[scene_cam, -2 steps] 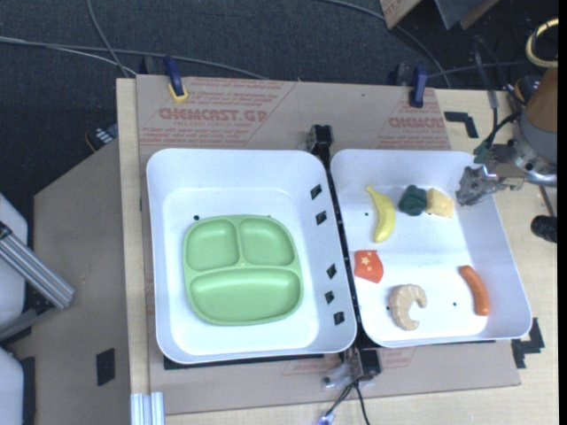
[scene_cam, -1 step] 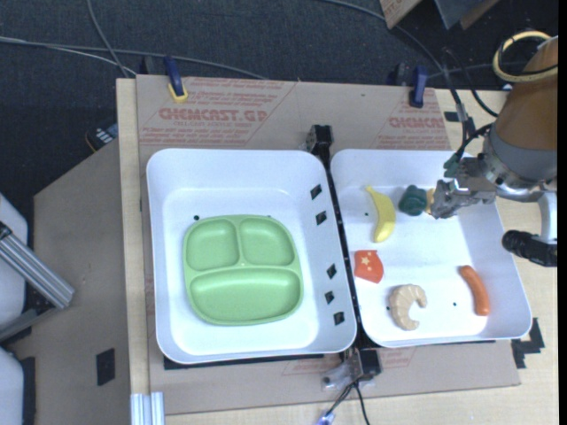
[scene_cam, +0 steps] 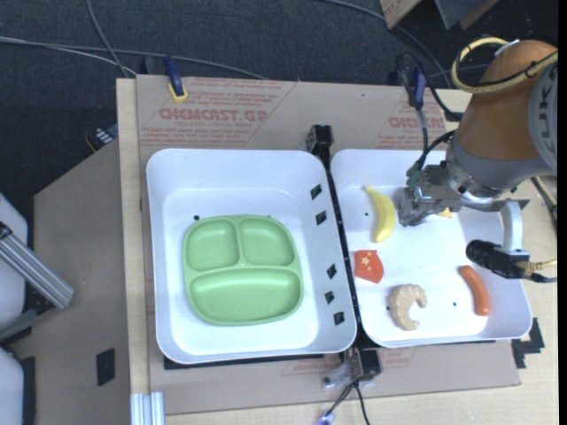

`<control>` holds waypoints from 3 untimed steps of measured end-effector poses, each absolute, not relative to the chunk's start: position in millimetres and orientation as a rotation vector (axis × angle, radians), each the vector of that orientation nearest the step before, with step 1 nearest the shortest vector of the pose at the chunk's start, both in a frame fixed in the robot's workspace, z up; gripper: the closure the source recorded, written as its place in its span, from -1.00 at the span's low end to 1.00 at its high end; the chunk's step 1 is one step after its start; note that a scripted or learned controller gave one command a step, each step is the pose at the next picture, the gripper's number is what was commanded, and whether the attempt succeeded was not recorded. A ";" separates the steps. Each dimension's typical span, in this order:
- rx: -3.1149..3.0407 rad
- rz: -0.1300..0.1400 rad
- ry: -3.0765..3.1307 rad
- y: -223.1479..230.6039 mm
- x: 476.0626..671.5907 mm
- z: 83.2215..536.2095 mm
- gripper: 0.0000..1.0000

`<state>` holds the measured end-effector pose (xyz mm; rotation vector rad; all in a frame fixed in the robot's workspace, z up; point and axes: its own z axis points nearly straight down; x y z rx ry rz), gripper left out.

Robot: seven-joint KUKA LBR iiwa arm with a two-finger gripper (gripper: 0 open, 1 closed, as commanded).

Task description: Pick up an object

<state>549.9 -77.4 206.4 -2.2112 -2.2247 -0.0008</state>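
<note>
On the counter [scene_cam: 133, 237] two white bins are seen side by side: the left bin [scene_cam: 164, 264] carries a green divided plate [scene_cam: 242, 268], while the right bin [scene_cam: 425, 326] carries a yellow banana [scene_cam: 382, 215], a croissant [scene_cam: 407, 306], a sausage [scene_cam: 476, 290] and a red strawberry [scene_cam: 369, 266], all lying apart. The hand [scene_cam: 415, 206] is placed low just right of the banana, nothing visibly held, and its opening cannot be told. The banana, the nearest candidate, is judged a light, rigid, smooth toy, best taken across its narrow middle, where slipping is least likely.

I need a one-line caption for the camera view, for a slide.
End effector beside banana in right bin, with strawberry, croissant, sausage; green tray in left bin.
</note>
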 end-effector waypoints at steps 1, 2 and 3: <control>-2.212 -0.001 -2.225 -33.4 536.6 215.9 1.00; -2.212 0.001 -2.224 11.0 529.0 213.3 1.00; -2.212 0.001 -2.224 56.4 513.4 223.8 1.00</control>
